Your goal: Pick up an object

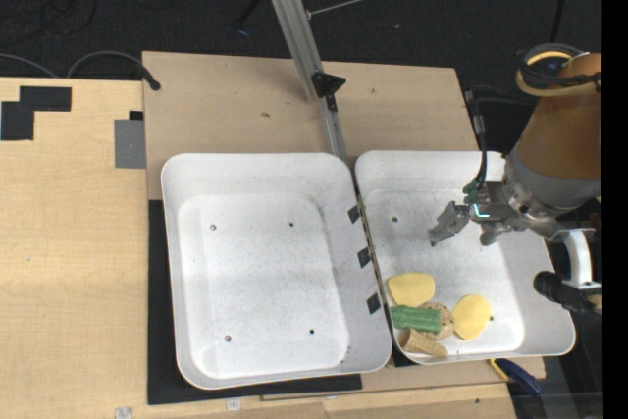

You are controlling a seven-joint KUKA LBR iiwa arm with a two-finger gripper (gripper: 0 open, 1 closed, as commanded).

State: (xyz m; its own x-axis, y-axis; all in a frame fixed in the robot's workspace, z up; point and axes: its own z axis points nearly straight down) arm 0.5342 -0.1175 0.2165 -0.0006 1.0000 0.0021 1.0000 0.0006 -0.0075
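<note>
Fingers (461, 223) spread, nothing between — above right bin (432, 174) floor.

Two shallow white plastic bins (186, 211) side by side; in right bin's near corner, round yellow lump (411, 288), green block (416, 317) & another yellow lump (472, 316) clustered.

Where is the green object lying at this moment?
The green object lies in the right bin, near its front-left corner, just below one yellow piece and left of another yellow piece.
</note>
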